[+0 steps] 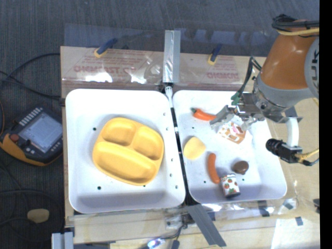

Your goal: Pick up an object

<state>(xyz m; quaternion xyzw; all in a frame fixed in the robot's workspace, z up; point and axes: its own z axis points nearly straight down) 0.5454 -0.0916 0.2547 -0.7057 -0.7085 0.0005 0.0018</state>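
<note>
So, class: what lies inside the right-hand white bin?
Inside the right bin: a toy carrot, pale yellow piece, sausage, brown lump, small can and patterned packet. The gripper covers the packet's upper edge.

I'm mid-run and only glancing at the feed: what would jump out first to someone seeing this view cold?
The big yellow divided tray lying in the left bin catches the eye first. Next is the arm's orange band at upper right, with the gripper low over a white patterned packet in the right bin. Small toy foods dot that bin: a carrot, a sausage and a small can.
</note>
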